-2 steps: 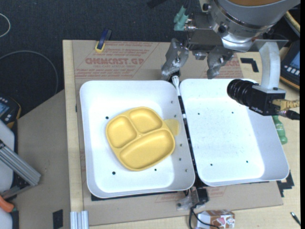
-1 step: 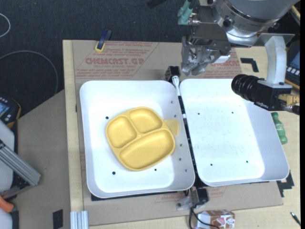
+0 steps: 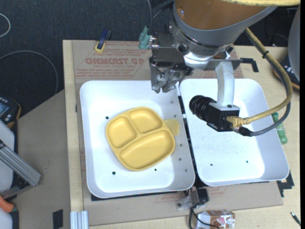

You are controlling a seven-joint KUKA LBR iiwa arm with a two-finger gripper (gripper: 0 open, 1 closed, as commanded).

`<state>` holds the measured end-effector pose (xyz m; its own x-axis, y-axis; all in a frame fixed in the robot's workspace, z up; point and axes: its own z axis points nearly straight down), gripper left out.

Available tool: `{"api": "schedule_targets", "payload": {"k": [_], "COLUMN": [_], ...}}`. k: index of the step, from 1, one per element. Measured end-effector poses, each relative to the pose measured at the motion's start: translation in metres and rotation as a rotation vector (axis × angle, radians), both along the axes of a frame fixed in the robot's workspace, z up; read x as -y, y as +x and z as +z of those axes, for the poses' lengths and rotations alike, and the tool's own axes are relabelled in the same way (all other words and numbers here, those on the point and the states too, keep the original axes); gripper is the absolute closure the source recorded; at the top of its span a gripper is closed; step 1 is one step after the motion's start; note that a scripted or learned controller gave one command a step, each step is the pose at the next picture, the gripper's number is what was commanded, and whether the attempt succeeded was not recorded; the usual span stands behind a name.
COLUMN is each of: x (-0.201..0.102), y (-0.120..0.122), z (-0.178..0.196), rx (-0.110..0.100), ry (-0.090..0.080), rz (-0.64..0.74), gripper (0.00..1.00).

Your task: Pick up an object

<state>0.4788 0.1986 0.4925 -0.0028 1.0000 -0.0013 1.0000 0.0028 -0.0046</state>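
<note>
A yellow divided plate with three compartments lies flat in the left white bin. A small yellowish piece pokes out beside the plate's right edge. My gripper hangs above the bin's far right corner, beyond the plate and apart from it. Nothing shows between its fingers, and their spread is hard to read from above.
The right white bin sits beside the left one, with a black cylindrical camera unit on a bracket hanging over its far left part. A yellow hose runs rightward. A green object sits at the right bin's rim.
</note>
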Motion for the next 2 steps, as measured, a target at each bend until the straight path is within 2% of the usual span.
{"api": "schedule_targets", "payload": {"k": [1,2], "x": [0.001,-0.018], "y": [0.000,0.000], "z": [0.012,-0.007], "rx": [0.004,0.001], "ry": [0.002,0.000], "rz": [-0.001,-0.001], "gripper": [1.00,1.00]}}
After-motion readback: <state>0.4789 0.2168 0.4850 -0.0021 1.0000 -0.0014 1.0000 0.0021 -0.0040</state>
